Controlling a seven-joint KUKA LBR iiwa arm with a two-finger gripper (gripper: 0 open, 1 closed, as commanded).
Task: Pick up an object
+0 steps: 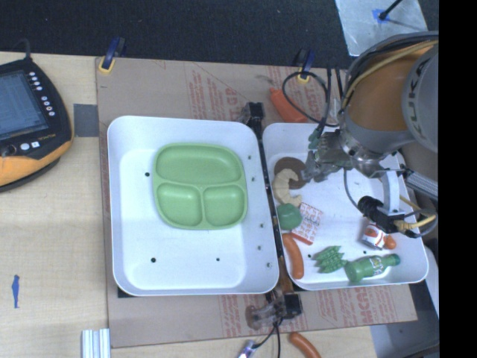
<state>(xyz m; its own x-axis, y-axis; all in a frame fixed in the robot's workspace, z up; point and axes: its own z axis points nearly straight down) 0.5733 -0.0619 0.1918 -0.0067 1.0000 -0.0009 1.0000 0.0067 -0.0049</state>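
Observation:
The right bin point(417, 271) holds several small items: a brown and cream ring-shaped piece point(285, 179), a green round piece point(288, 215), a red and white packet point(306, 224), an orange sausage point(295, 258), a green spiky toy point(328, 258), a green bottle point(370, 266) and a small red and white can point(374, 236). My gripper point(319, 164) hangs over the bin's upper left part, just right of the ring-shaped piece. The arm's grey and orange body covers the bin's upper right.
The left bin point(134, 267) holds a green divided plate point(200, 186). An orange and black pendant point(30, 125) lies on the bench at far left. Orange items lie outside the bins at top point(283, 104) and bottom point(305, 343). Cables hang beside the wrist.

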